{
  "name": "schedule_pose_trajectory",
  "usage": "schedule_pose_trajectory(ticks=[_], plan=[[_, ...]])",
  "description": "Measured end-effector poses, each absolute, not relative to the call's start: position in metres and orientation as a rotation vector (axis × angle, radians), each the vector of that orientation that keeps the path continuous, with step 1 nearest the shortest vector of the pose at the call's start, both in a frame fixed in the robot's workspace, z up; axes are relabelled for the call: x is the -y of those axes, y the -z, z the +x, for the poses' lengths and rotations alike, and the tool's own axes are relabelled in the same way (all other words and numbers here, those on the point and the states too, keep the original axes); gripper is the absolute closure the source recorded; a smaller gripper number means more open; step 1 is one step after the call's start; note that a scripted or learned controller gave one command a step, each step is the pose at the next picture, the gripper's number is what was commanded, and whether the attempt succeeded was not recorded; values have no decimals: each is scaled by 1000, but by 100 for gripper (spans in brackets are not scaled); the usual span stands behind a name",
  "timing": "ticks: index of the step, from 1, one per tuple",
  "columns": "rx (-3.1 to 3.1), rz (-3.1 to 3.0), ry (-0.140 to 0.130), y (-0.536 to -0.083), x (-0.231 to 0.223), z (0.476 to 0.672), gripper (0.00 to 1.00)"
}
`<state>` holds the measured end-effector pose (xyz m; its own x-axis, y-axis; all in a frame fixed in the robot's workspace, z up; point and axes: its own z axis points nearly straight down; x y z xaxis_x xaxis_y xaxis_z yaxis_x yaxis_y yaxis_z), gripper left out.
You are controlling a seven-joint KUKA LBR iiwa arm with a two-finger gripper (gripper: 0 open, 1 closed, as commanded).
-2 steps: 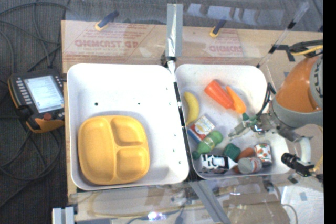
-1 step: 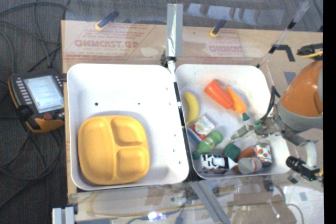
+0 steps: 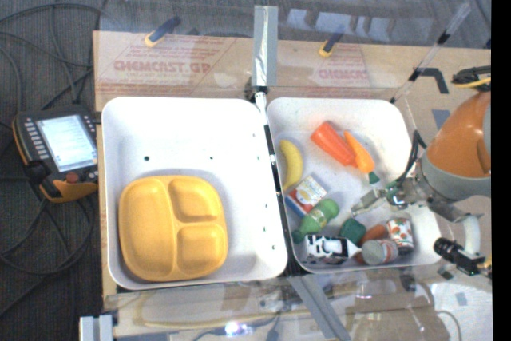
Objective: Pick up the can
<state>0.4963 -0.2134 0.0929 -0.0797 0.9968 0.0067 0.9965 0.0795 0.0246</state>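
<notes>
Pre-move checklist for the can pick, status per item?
1. Can located: ok, the can lies in the right bin, near its lower right corner.
2. Gripper over the can: not ok, it sits up and left of it.
3. Can held: not ok, nothing shows between the fingers.
4. Clearance around the can: not ok, a bottle and a green cup crowd it.
5. Can orientation: cannot tell.

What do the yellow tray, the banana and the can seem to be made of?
Tray: probably moulded plastic, smooth with a slight sheen, one even yellow, rounded compartments.
Banana: likely a plastic toy, uniformly bright yellow, though real fruit can't be excluded.
Can: apparently metal under a printed red-and-white label; too small to be certain.
</notes>
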Motion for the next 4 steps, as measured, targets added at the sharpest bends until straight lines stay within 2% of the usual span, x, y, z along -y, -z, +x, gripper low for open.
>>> schedule_pose_trajectory(ticks=[1,2,3,4], plan=[[-2314,2107,-33,-93,214,496,0],[-2310,2105,-24,-100,216,496,100],[-2313,2106,-25,-100,215,496,0],[-2437,1989,0,-126,161,505,0]])
